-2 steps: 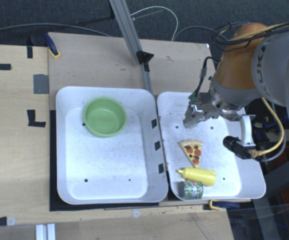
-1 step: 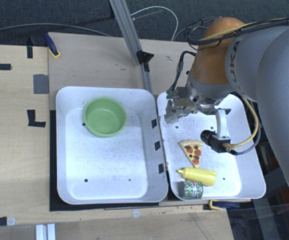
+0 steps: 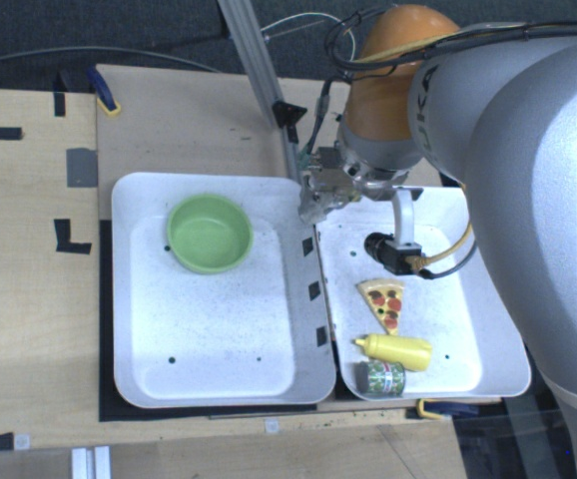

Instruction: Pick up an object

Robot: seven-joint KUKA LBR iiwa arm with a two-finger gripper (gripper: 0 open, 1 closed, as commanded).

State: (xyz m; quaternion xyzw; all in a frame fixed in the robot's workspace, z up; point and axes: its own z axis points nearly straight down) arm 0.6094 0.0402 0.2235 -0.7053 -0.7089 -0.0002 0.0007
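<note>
bins (image 3: 129,267): 2 | green bowl (image 3: 209,233): 1 | pizza slice (image 3: 384,303): 1 | yellow bottle (image 3: 396,349): 1 | can (image 3: 381,378): 1

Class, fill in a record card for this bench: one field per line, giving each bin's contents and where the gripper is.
left bin: green bowl, in its far half
right bin: pizza slice, yellow bottle, green can
bottle and can: lying close together at the near edge
gripper: at the far end of the divide between the bins

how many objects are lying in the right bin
3: a pizza slice mid-bin, a yellow bottle below it, a green can at the near edge. The arm may hide more.
</note>
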